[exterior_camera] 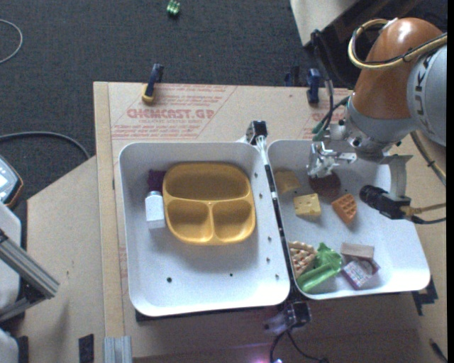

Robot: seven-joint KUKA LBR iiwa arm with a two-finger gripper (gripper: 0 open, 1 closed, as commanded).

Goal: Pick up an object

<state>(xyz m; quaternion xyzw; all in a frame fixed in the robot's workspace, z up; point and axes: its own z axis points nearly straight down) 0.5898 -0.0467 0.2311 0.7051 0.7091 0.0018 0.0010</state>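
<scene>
The metal two-finger gripper (323,169) hangs over a dark brown block (327,186) in the right shallow white bin (404,266), near a yellow cheese wedge (307,205).

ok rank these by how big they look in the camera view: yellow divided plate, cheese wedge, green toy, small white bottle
1. yellow divided plate
2. green toy
3. cheese wedge and small white bottle, which look about alike, so I won't rank them.

A pale wooden board (113,213) printed with red lettering lies over a dark carpeted floor (64,42), held at its far edge by clamps (152,84). A thin cable (42,138) curves across the carpet at left, and a small green item (173,8) sits on it farther back.
</scene>
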